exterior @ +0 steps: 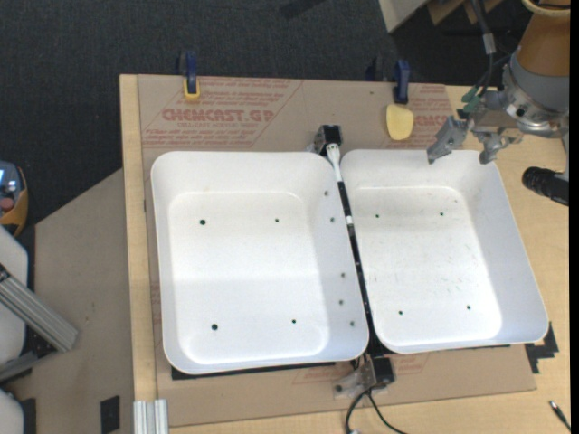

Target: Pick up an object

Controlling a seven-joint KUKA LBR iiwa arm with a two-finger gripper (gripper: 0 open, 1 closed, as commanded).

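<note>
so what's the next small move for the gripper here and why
Probably shift toward the yellow object. The gripper hangs open above the far rim of the right bin, with nothing between its fingers, and that yellow piece, lying on the board just beyond the bin, is the nearest pickable thing in view.

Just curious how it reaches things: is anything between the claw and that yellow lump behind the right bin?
Nothing visible. The gripper hangs open above the right bin's back rim; only bare board lies between it and the yellow lump.
</note>
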